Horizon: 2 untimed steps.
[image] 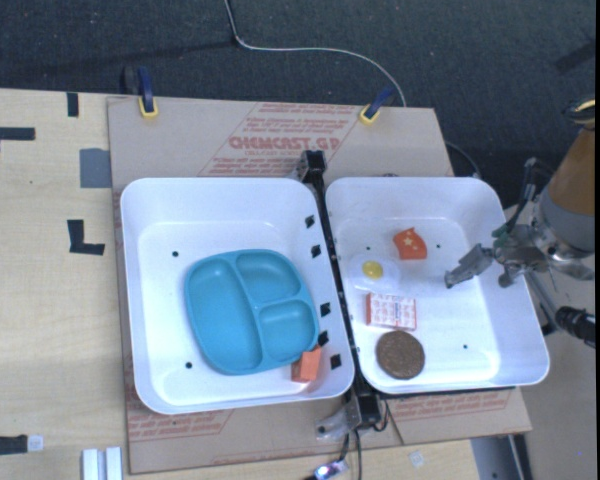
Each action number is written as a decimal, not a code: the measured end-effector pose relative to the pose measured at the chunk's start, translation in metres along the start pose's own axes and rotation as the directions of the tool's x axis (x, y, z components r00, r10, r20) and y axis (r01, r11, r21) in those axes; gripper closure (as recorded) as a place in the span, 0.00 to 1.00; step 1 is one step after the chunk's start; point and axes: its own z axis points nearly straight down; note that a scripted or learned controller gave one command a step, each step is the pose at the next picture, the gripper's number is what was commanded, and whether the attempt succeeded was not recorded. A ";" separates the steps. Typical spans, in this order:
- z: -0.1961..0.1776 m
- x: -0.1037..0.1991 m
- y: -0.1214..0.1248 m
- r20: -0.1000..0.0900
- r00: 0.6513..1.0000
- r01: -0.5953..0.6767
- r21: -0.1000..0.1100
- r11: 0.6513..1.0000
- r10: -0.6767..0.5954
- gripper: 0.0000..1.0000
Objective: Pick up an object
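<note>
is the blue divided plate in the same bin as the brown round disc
No, the blue plate lies in the left bin, while the brown disc lies in the right bin.

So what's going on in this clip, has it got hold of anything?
The arm's gripper hangs over the right side of the right bin, with nothing visible between its fingers. In that bin lie an orange block, a small yellow piece, a red-and-white packet and a brown disc. The left bin holds a blue divided plate and an orange piece.
</note>
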 end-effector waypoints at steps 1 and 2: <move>-0.005 0.000 0.003 0.003 1.000 0.003 -0.010 1.000 -0.003 0.00; 0.059 -0.002 -0.001 0.001 1.000 0.002 -0.004 1.000 -0.002 0.00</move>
